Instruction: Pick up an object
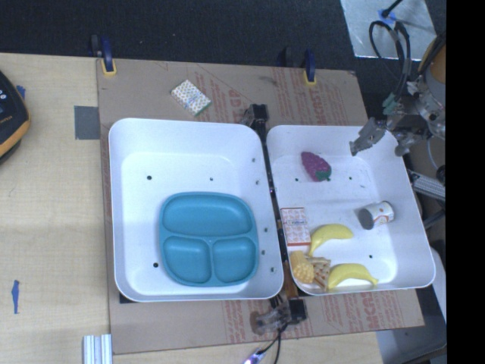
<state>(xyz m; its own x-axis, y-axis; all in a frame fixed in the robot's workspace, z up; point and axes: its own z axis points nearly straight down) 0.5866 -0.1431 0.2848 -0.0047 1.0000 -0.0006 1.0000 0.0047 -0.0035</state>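
Rightward, bananas [331, 235] and cup [377, 214] fill the bin [402, 203]; hand [369, 139] state unclear

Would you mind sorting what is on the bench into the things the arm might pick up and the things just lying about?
Candidates to pick:
purple toy
small can
two bananas
snack packet

Lying about:
blue divided tray
patterned packet
yellow device
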